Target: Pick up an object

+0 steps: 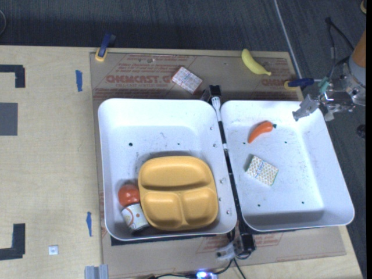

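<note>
White bins: two shallow ones side by side on the tabletop [46, 156], the left bin [110, 156] and the right bin [331, 179], their inner rims touching along a dark seam.
Gripper: the gripper [317, 104] hangs at the far right corner of the right bin, just over its rim; two pale prongs show, but I cannot tell from here how far apart they stand, and nothing shows between them.
Carrot: a small orange carrot [260, 131] lies in the far part of the right bin, tilted, its green tip pointing away to the right; it is left of the gripper and a little nearer me, apart from it and not touching.
Packet: a flat speckled packet [261, 171] lies near the middle of the right bin, nearer than the carrot, farther from the gripper.
Yellow tray: a three-part yellow tray [177, 190] fills much of the near half of the left bin.
Red ball: a red ball [128, 195] sits against the tray's left side, with a small white-and-orange can [134, 216] just in front of it.
Cardboard: a brown sheet [145, 74] lies under both bins; on its far strip lie a banana [254, 62] and a small checked card [186, 79], well apart from the gripper.
</note>
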Controlling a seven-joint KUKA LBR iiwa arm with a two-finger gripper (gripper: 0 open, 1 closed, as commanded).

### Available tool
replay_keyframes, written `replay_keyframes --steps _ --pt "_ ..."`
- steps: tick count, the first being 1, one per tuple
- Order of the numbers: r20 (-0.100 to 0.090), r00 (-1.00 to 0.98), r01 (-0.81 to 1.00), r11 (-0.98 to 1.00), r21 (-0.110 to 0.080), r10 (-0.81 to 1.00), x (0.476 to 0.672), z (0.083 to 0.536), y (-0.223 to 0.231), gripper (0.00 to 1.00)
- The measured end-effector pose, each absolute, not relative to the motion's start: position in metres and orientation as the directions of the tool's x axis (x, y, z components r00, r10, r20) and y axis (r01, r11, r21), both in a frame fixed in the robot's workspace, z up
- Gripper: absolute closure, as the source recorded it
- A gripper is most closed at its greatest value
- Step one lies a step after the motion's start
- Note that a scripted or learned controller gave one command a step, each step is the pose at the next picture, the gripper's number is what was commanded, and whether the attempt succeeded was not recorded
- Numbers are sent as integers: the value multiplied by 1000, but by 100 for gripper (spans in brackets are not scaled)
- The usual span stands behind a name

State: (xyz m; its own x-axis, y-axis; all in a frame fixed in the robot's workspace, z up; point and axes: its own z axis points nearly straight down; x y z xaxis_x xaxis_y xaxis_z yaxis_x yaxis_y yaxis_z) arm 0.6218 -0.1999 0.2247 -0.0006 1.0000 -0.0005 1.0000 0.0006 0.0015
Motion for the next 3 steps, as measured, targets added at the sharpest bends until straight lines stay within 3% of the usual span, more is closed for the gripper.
replay_keyframes --steps 1,2,3 --pt "-2 -1 1000 1 4 1000 628 113 -205 0" --pt "0 -1 1000 1 1 1000 590 85 -171 0" --pt "0 1 1000 -1 1 1000 523 86 -140 0"
